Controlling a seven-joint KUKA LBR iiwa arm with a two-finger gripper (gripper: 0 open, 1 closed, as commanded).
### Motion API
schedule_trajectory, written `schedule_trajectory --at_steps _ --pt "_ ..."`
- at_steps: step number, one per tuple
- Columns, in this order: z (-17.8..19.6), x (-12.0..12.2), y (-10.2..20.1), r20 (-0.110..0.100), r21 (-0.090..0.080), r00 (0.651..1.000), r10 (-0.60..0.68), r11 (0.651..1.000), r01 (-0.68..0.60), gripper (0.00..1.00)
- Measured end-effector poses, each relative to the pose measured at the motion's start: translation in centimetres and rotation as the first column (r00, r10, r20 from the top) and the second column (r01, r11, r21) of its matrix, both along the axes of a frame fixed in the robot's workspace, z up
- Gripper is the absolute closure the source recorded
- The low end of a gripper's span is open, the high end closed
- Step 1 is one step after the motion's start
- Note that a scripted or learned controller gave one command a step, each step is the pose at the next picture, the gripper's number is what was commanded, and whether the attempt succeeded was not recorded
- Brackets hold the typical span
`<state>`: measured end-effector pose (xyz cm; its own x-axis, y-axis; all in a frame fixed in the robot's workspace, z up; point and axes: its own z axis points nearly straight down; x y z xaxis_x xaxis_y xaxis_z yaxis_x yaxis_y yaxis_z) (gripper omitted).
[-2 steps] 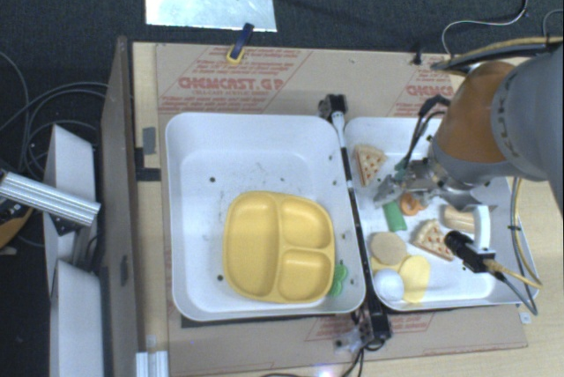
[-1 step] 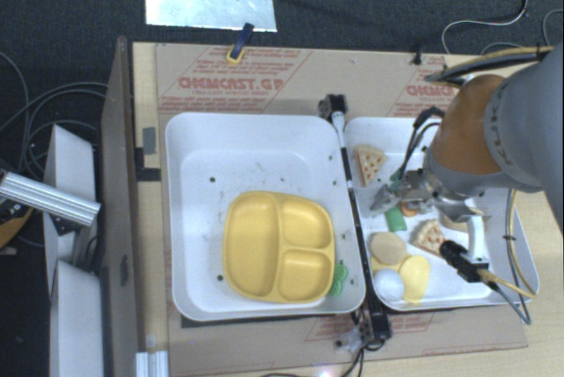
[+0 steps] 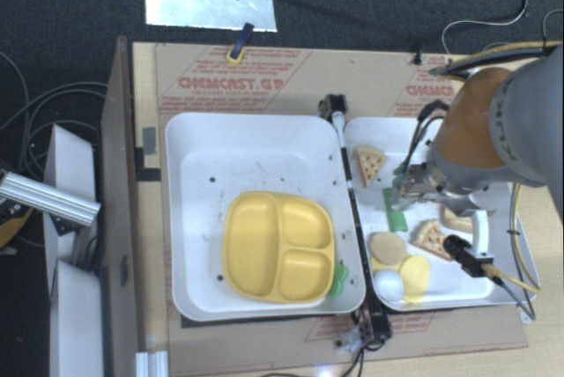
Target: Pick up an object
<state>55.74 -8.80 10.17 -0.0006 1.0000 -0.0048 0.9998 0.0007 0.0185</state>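
Observation:
My gripper point(image 3: 409, 188) hangs low over the middle of the right bin point(image 3: 493, 294), at the end of the grey arm with the orange band point(image 3: 467, 124). Just left of and below it lies a green stick point(image 3: 394, 210). A pizza slice point(image 3: 368, 164) rests further up and left, and a second pizza slice point(image 3: 429, 236) lies below the gripper. Along the bin's near side are a tan round cookie point(image 3: 385, 247), a white egg point(image 3: 389, 284) and a yellow rounded piece point(image 3: 416, 275). Nothing is visibly held.
The left bin point(image 3: 203, 155) holds a yellow divided plate point(image 3: 280, 247), with a small green thing point(image 3: 339, 278) at the plate's right edge. A raised divider point(image 3: 348, 181) separates the two bins. A pale piece point(image 3: 456, 215) lies under the wrist.

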Motion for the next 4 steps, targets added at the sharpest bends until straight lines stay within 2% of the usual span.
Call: schedule_trajectory --at_steps 1,2,3,4 --pt "-0.2 -0.1 0.0 -0.005 0.001 1.0 0.001 1.0 -0.001 0.0" --pt "-1.8 -0.4 -0.3 -0.019 0.005 1.0 0.0 1.0 0.0 0.0" --pt "-0.6 -0.3 -0.2 -0.015 0.005 1.0 0.002 1.0 -0.001 1.0" --pt "8.8 -4.7 5.0 -0.012 0.008 1.0 0.008 1.0 -0.008 1.0"
